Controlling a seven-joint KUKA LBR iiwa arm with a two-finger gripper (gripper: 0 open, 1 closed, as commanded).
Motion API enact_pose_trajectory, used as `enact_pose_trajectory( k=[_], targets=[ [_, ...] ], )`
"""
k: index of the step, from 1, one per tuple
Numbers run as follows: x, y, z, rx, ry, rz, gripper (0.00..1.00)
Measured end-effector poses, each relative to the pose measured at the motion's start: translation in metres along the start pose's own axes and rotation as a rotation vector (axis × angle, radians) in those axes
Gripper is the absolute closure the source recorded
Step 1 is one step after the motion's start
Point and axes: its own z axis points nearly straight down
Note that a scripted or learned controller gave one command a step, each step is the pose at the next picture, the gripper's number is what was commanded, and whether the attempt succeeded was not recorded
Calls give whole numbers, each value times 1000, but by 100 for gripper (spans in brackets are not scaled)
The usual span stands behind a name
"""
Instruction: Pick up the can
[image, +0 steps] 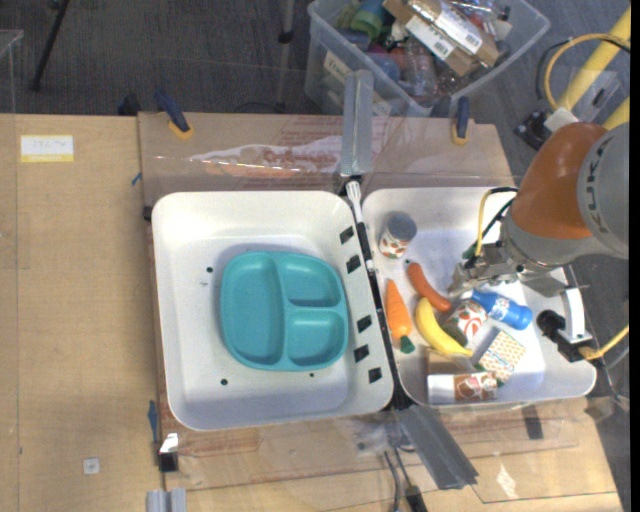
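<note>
The gripper (478, 268) hangs right of the upright can (398, 230), over clutter (whether it is open is unclear), likely misaligned for a pick.

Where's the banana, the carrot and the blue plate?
banana (437, 331): camera view, middle of its yellow curve.
carrot (398, 310): camera view, middle of its orange body.
blue plate (283, 309): camera view, its centre divider.

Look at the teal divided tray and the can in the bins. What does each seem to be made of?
Teal tray: likely moulded plastic, matte, with an even colour and rounded compartment edges. Can: probably metal, judging by its dull grey top, with a printed label round the side; too small to be sure.
</note>
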Motion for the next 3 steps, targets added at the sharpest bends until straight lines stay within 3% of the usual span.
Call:
enact_pose_trajectory(
  k=[1, 2, 3],
  targets=[
    [0, 0, 0, 0, 0, 0, 0],
    [-87, 67, 11, 5, 8, -14, 0],
    [-46, -60, 10, 4, -1, -62, 0]
  ],
)
